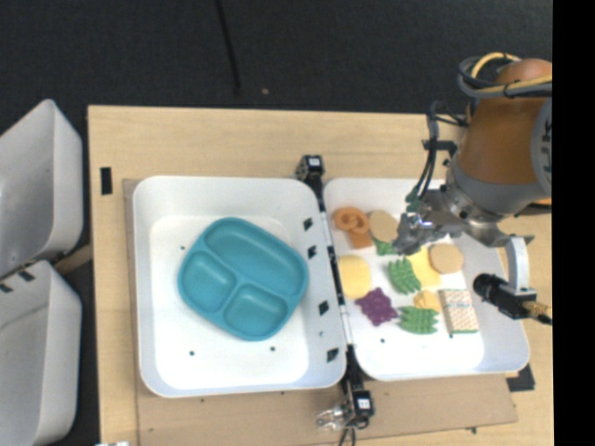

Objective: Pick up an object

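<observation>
1. Two white bins sit side by side on the bench: the left bin (149, 342) and the right bin (493, 356).
2. A blue tray (243, 278) with three compartments lies tilted in the middle of the left bin.
3. The right bin holds a cluster of small items: an orange ring (350, 219) at the far left, a tan disc (382, 224) just beside it, a yellow lump (353, 274), a purple piece (376, 306), a green leaf (403, 275), a second green piece (418, 320), a round tan biscuit (446, 258) and a speckled wafer (458, 310).
4. The arm (502, 147) reaches in from the right, over the far part of the right bin.
5. The gripper (410, 237) is low among the items, between the tan disc and the green leaf; whether its jaws are wide, narrow or holding anything cannot be told.
</observation>
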Tool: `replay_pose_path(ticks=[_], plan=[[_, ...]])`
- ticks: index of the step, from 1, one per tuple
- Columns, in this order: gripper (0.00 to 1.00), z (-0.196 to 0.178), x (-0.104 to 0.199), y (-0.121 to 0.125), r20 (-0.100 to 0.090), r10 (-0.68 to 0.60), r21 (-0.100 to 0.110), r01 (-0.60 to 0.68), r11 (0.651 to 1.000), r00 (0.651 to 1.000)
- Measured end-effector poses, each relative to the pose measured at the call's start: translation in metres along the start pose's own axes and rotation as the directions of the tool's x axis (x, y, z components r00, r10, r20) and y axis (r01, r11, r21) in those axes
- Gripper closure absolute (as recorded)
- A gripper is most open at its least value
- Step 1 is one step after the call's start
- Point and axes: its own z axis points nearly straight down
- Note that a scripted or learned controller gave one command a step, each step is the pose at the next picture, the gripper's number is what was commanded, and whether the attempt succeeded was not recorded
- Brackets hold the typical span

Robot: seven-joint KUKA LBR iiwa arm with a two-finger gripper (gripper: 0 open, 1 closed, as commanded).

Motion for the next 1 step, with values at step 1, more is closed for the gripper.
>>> replay_pose_path(ticks=[1], plan=[[1.00,0.0119,0.0558,-0.0090,0.000,0.000,0.001,0.000,1.000,1.000]])
